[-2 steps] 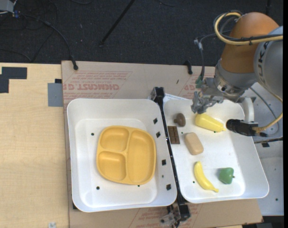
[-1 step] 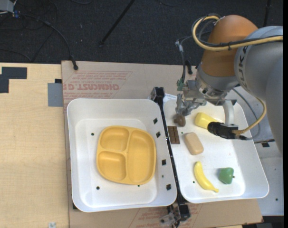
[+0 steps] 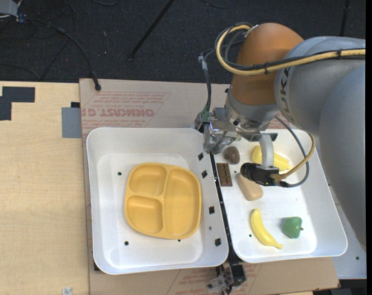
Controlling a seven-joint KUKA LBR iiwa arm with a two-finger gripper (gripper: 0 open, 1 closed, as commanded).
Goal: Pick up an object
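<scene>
The grey arm (image 3: 309,72) reaches in from the right, wrist bent downward.

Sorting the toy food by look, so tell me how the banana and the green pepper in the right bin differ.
The banana is yellow, long and curved; the green pepper is green, rounder and more compact. The banana lies to the pepper's left in the camera view. Both rest in the right bin, near its front.

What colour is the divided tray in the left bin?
Yellow: the divided tray shows plainly in the camera view, lying flat in the left bin.
</scene>
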